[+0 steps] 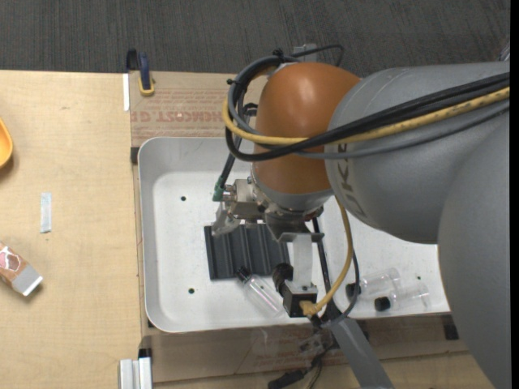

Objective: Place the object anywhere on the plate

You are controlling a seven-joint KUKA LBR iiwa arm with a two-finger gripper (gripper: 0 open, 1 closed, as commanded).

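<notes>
We're hovering the end effector [243, 245] low over the white bin [166, 241], right above the clear tube [261, 292], can't tell its grip state.

The bin [166, 241] looks like smooth white plastic with a faint sheen. Inside it lies a dark ribbed block [242, 254] — matt, grooved along its length — and a clear tube [261, 292], glassy or transparent plastic. The desk [69, 217] is pale wood-look board, flat and matt. The arm's orange band [304, 108] is glossy, its grey shell [430, 160] satin-smooth. The floor [203, 14] is a dark, rough weave.
</notes>
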